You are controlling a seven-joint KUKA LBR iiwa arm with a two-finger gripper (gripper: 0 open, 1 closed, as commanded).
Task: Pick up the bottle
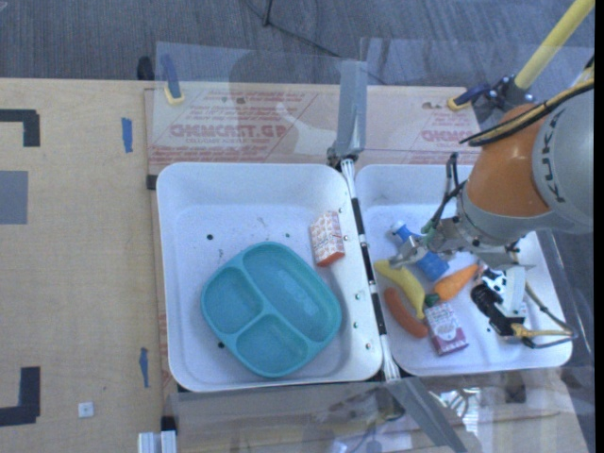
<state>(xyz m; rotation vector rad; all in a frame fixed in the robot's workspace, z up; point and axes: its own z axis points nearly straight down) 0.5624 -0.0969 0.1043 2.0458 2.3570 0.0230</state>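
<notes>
End effector (pixel 412 249) grip state can't tell; just above banana (pixel 400 282), it may miss bottle (pixel 429 262) bc of clutter.

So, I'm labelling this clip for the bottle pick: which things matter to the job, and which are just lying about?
Job:
- gripper, low in the right bin
- blue item beside it, apparently the bottle

Lying about:
- banana
- carrot
- pink carton
- teal plate
- small carton
</notes>
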